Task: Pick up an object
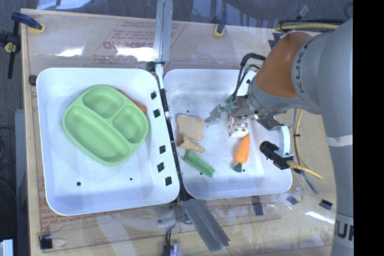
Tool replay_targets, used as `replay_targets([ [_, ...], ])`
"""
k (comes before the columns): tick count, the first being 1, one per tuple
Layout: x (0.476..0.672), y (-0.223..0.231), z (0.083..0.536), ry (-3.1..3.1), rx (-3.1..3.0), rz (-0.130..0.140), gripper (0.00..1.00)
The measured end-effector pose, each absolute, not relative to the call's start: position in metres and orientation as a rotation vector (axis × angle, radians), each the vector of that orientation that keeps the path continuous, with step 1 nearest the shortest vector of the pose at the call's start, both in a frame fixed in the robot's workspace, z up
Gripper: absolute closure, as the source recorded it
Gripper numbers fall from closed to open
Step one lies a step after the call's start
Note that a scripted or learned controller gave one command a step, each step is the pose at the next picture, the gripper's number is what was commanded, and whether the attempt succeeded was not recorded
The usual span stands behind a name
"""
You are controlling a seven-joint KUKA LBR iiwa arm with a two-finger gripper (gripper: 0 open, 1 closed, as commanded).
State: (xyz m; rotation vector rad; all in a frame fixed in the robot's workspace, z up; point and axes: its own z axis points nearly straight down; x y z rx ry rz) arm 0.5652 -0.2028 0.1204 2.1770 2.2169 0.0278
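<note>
My gripper (227, 112) hangs low over the middle of the right bin (204, 84), under the grey arm with the orange band (282, 75). A small white and brown box (239, 126) lies directly beneath and to the right of it, very close or touching. An orange carrot (242, 150) with a green tip lies just below the box. To the gripper's left are a tan bread slice (190, 126), a smaller tan piece (191, 144) and a green stick-shaped toy (199, 163). Nothing shows as lifted.
The left bin (54, 189) holds a green divided plate (107, 123), with an orange object (138, 105) peeking out from under its right edge. A black-marked ridge (161, 129) separates the bins. Cables and a black part (275, 154) hang by the right bin's right wall.
</note>
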Motion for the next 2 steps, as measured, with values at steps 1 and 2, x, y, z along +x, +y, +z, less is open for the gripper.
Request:
replay_targets([
  [1,0.512,-0.21,0.136,2.104,2.345,-0.006,0.0],
  [2,0.489,-0.209,0.101,2.018,2.379,0.018,0.0],
])
